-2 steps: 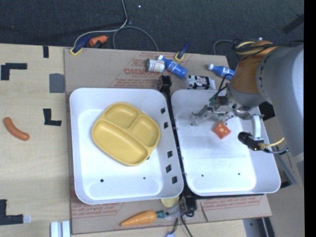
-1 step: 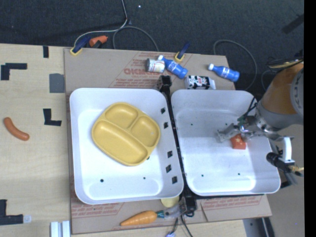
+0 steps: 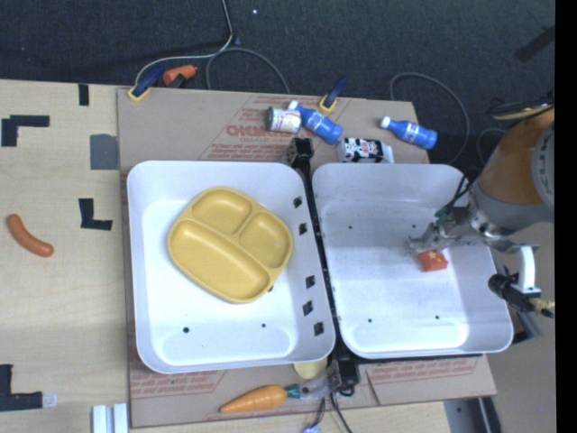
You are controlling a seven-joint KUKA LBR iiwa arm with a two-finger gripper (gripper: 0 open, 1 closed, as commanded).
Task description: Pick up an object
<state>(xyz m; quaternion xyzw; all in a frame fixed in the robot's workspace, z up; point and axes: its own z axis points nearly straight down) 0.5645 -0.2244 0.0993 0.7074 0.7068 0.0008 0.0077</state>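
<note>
While our tool (image 3: 433, 238) hovers touching the small orange-red block (image 3: 433, 261), we cannot tell its state.
Block looks light, stiff; we'd pinch its flat sides.

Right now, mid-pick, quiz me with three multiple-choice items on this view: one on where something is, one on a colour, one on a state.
1. Where does the small orange-red object lie?
A. In the right bin
B. In the left bin
C. On the cardboard behind the bins

2. What colour is the divided plate?
A. Blue
B. Yellow
C. Green

3. How do the two blue bottles behind the bins lie?
A. Upright
B. On their sides
C. Stacked in a bin

Answers:
1 A: it rests on the right bin floor, just below the gripper.
2 B: the plate in the left bin is yellow.
3 B: one bottle and the other bottle both lie flat.
</note>
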